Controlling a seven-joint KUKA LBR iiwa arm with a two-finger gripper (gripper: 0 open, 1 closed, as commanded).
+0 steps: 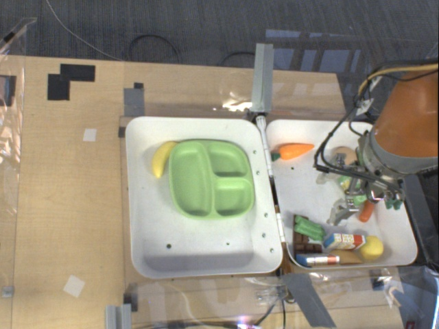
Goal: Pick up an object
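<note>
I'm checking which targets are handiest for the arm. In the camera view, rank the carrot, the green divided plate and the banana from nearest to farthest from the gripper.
From the gripper in the right bin:
1. Carrot, at the right bin's far left corner.
2. Green divided plate, in the middle of the left bin.
3. Banana, against the plate's left edge, farthest away.

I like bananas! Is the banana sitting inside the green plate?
No, the banana lies in the left bin, against the green plate's left edge.

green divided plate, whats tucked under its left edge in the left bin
A banana pokes out beside the green divided plate; its right side is hidden by the plate's rim, so how far it runs beneath cannot be seen.
</note>
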